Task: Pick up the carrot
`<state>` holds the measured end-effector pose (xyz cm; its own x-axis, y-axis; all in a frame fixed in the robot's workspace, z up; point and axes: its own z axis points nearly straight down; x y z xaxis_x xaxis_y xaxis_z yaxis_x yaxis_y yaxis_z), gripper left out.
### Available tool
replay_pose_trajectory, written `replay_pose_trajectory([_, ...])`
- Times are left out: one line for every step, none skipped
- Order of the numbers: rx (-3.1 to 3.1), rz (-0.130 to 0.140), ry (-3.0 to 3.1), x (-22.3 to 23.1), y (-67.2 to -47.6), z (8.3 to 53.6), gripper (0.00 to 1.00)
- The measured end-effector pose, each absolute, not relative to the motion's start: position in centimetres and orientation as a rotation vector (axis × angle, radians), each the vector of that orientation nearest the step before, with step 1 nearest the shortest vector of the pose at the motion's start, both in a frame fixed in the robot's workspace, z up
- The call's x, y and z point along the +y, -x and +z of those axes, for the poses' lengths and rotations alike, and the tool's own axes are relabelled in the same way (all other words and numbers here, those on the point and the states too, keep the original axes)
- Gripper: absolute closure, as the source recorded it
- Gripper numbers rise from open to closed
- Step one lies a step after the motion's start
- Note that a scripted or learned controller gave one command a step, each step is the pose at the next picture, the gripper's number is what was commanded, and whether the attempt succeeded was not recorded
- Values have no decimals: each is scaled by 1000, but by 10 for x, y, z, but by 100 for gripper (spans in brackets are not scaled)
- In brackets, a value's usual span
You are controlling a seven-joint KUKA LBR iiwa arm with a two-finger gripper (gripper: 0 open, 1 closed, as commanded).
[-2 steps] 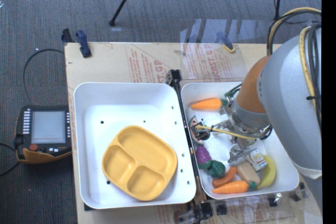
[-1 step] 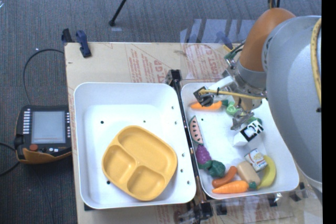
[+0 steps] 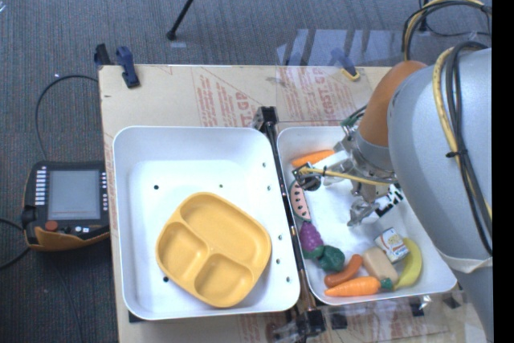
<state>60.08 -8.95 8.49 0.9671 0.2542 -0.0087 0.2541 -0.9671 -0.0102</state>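
Note:
Three orange carrots lie in the right bin. The largest carrot rests along the front wall. A smaller carrot lies tilted just above it. A third carrot sits near the back left corner. My gripper hangs over the middle of this bin, behind the front carrots and to the right of the back one. No carrot is seen in it. The grey arm with its orange band covers the bin's right side.
In the right bin lie a watermelon slice, purple grapes, a green broccoli, a tan block, a small box and a banana. A yellow divided plate sits in the left bin.

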Motion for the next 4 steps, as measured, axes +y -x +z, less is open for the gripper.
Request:
replay_pose_trajectory([-353,21,3111,-83,-564,84,0])
replay_pose_trajectory([-372,20,3112,-86,-629,85,0])
replay_pose_trajectory([-318,19,3117,-80,-609,85,0])
replay_pose_trajectory([-327,35,3109,-80,-608,93,100])
